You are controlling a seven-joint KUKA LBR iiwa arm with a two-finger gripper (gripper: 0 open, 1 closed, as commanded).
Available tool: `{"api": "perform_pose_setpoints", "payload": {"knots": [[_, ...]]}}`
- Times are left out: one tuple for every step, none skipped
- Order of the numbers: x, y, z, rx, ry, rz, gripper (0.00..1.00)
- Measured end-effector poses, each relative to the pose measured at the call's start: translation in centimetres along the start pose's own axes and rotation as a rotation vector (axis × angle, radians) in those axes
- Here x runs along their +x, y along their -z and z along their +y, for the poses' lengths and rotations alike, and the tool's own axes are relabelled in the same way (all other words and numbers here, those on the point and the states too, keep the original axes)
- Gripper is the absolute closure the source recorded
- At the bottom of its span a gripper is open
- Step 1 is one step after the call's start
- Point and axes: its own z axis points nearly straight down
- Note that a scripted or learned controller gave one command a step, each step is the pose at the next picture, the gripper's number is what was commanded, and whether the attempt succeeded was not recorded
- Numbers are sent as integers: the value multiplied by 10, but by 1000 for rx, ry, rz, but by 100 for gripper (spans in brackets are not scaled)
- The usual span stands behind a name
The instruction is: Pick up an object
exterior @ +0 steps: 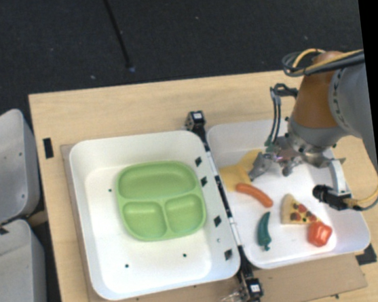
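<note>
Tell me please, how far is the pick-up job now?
Done: nothing lifted. The orange sausage-shaped toy, green toy pepper, pizza slice toy and red toy lie in the right white bin. In hand: the gripper is low beside the yellow toy. Left: grasp, lift.

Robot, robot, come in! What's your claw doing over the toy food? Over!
Gripper low in right bin, at the yellow piece; grip unclear. Hot dog, green pepper, pizza slice, red pepper lying loose. Nothing blocking.
</note>
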Motion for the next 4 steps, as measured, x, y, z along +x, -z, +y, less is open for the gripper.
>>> {"api": "perform_pose_setpoints", "payload": {"knots": [[-1, -12, 0, -3, -1, -1, 0], [-2, 0, 1, -7, -4, -1, 100], [5, 57, 7, -9, 3, 1, 100], [3, 111, 8, -11, 3, -1, 100]]}}
